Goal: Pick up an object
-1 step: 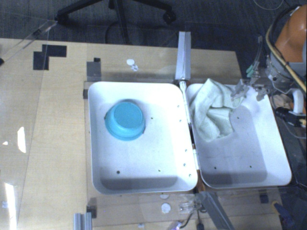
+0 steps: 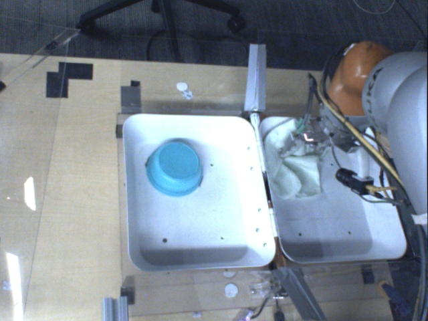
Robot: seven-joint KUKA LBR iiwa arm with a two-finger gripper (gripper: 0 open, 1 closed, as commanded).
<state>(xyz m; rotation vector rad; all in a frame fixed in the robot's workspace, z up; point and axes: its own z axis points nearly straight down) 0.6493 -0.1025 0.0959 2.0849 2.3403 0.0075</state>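
A crumpled pale cloth lies in the far left part of the right bin, against the wall it shares with the other bin. My gripper is low over the cloth's far end, and dark wrist hardware and cables hide where the two meet. A round blue bowl sits upside down in the left bin, towards its far left, well away from the gripper.
The grey arm with its orange band covers the right bin's far right corner. Black cables hang over that bin's right side. A metal post stands behind the wall between the bins. An office chair base stands beyond the bench.
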